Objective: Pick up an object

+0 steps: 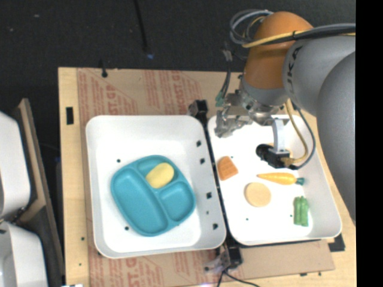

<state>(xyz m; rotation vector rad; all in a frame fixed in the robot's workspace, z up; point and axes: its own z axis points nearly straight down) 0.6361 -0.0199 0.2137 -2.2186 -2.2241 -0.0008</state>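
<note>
My gripper hangs over the far left corner of the right bin, below the orange wrist band. Nothing shows between its fingers. In that bin lie an orange wedge, a tan round disc, an orange carrot and a green piece. The wedge sits a little nearer the camera than the gripper. The left bin holds a blue divided plate with a yellow lump in its far compartment.
The grey arm covers the far right part of the right bin. A black cable fitting hangs just above the carrot. A raised divider separates the two bins. White boxes stand at the left edge.
</note>
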